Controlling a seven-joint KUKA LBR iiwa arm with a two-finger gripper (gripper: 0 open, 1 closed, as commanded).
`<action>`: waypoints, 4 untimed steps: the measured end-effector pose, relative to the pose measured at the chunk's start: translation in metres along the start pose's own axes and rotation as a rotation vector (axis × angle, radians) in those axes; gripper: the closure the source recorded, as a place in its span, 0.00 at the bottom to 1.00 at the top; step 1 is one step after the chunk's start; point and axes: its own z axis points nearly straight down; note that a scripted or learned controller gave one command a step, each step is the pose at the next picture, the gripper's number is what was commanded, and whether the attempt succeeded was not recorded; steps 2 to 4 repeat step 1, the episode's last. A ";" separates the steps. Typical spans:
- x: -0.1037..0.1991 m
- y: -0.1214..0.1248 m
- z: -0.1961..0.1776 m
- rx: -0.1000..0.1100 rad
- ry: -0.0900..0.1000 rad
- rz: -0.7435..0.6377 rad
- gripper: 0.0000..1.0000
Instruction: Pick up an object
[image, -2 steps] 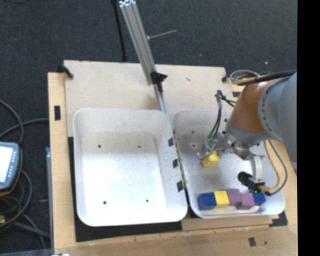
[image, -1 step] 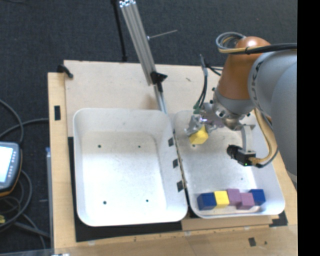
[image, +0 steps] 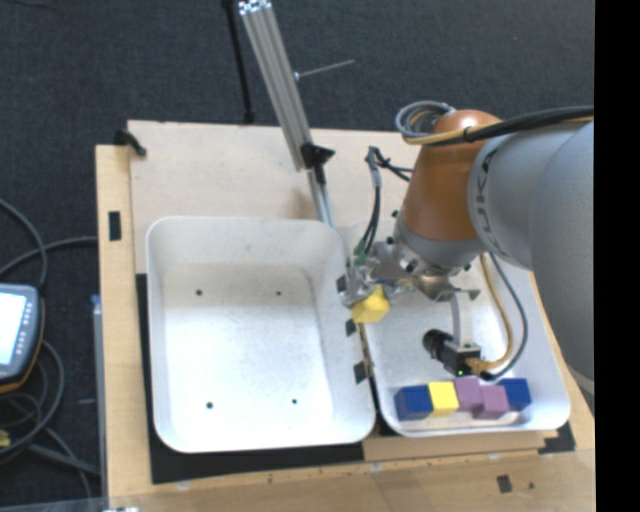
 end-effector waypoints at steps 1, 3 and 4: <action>0.073 0.039 0.000 -0.004 0.001 -0.003 1.00; 0.073 0.039 0.000 -0.004 0.001 -0.003 1.00; 0.073 0.039 0.000 -0.004 0.001 -0.003 1.00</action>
